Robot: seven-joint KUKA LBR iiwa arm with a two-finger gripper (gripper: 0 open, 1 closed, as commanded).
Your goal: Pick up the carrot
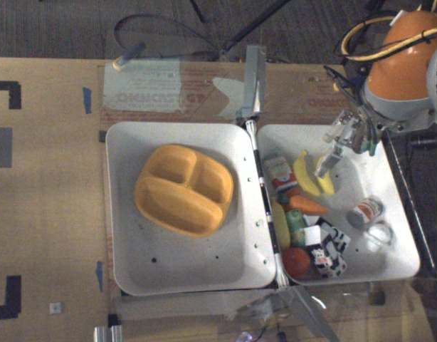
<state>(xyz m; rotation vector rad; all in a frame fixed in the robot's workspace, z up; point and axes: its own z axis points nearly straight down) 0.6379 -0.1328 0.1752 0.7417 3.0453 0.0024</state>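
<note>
Hovering above the right shallow white bin (400,251), metal two-finger gripper (328,165) (opening impossible to tell) near yellow banana (304,174). Small orange tapered carrot (308,205) just below, ungrasped

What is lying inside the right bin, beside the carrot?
The right bin holds the carrot, a banana, a carton, a red tomato and a small can. The pile hides whatever lies beneath it.

1. Two bins sit side by side on the bench (48,212).
2. The left bin (133,262) holds a tray (183,189).
3. The right bin (396,255) holds the carrot (307,205), just in front of a banana (309,174).
4. A tomato (297,261) lies nearer the front wall; a can (365,211) lies right of the carrot.
5. The gripper (327,167) hangs over the banana.
</note>
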